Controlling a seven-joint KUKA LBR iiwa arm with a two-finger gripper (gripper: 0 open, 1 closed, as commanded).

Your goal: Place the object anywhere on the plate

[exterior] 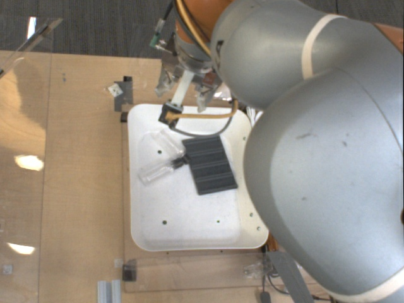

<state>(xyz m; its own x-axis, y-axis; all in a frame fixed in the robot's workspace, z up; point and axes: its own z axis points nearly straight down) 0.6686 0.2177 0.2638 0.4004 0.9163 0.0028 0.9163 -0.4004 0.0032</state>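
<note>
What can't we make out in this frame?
- Second bin and any plate: camera view, covered by the grey arm.
- White bin: right rim behind the arm.
- Gripper: open or shut unreadable, blurred and small.
- Dark ribbed object with clear handle: identity unclear.

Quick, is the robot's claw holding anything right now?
Claw: above the white bin's far edge; open or shut cannot be told, and nothing visibly sits in it.

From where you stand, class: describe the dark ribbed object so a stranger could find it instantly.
Find the white bin under the grey arm. Near its middle lies a dark ribbed slab, slightly tilted. Unlike the clear plastic piece touching its left side, it is opaque, charcoal and grooved.
</note>
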